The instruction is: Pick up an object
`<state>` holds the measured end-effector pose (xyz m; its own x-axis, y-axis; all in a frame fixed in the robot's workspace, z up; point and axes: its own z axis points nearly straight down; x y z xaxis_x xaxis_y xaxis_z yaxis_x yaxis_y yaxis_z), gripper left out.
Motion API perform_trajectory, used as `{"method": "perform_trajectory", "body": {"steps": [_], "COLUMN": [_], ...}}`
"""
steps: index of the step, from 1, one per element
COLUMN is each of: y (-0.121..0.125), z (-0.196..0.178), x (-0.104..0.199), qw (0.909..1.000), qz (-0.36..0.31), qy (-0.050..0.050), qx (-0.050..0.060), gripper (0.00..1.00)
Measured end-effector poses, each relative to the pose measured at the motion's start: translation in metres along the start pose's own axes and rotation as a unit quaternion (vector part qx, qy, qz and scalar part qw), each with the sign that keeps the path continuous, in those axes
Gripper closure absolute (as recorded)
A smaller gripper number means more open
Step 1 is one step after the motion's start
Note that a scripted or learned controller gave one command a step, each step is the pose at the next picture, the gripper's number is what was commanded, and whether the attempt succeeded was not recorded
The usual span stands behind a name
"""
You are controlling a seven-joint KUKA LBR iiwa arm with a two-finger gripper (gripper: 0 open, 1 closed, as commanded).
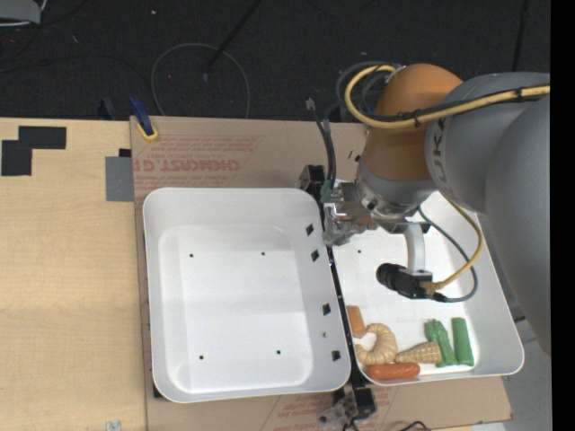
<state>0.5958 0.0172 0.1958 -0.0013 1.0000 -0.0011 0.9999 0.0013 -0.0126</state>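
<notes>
A: Start at the near edge. What lies in the right bin?

B: A cluster along its front wall: an orange carrot-like piece lowest, a pale curled toy just above it touching a cone-shaped piece, and two green sticks side by side to the right. A small orange piece sits by the divider.

A: And the left bin?

B: Bare white floor with a few dark dots.

A: Farther back?

B: The gripper hangs at the back left corner of the right bin, close to the divider, well apart from the cluster. The wrist covers it, so I can't tell how it is set, and nothing shows in it.

A: So the pick hasn't begun?

B: That's my reading. To do it well, I'd travel forward over the cluster, choose a piece with free sides, likely the outer green stick, and straddle its narrow width before descending. The crowded toys risk a glancing grasp.
</notes>
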Motion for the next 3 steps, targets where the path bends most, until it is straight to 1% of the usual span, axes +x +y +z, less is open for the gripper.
{"method": "perform_trajectory", "body": {"steps": [1,2,3], "y": [-0.044,-0.020,0.062], "z": [0.050,0.008,-0.012], "x": [-0.174,-0.101,-0.041], "qw": [1.0000,1.0000,1.0000], "qz": [0.006,-0.002,-0.002], "qy": [-0.001,0.001,0.000], "qx": [-0.004,-0.008,-0.007], "gripper": [1.00,1.00,1.00]}}
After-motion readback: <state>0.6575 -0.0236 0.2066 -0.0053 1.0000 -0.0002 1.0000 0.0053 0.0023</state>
